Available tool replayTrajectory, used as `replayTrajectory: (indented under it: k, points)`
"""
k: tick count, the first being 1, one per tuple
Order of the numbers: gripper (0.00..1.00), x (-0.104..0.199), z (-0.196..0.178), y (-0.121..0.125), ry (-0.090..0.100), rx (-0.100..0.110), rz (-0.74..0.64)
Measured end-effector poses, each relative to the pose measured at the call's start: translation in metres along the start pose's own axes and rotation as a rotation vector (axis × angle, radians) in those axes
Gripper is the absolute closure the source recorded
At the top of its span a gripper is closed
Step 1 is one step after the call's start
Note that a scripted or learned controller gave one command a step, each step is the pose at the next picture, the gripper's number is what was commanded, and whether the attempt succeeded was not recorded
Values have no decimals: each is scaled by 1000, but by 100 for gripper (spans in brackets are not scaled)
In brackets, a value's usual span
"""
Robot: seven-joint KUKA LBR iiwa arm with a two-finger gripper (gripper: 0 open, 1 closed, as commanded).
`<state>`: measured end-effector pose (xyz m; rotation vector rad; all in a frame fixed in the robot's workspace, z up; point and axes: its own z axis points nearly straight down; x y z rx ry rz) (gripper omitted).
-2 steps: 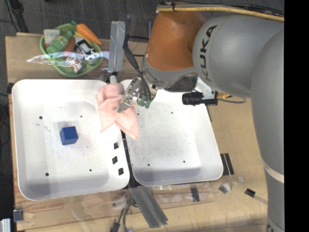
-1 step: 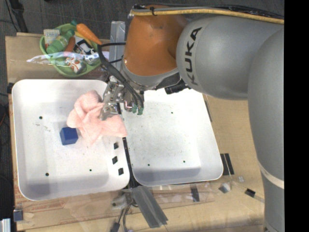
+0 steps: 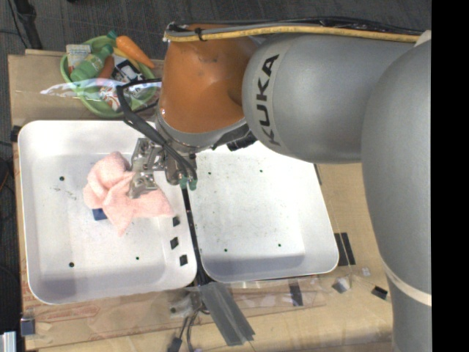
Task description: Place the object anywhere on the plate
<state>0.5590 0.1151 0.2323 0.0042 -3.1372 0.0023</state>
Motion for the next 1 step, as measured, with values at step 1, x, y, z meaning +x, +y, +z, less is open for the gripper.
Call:
replayTrajectory:
  k: [1]
  points:
    - [0, 0, 0, 0, -1, 0, 1]
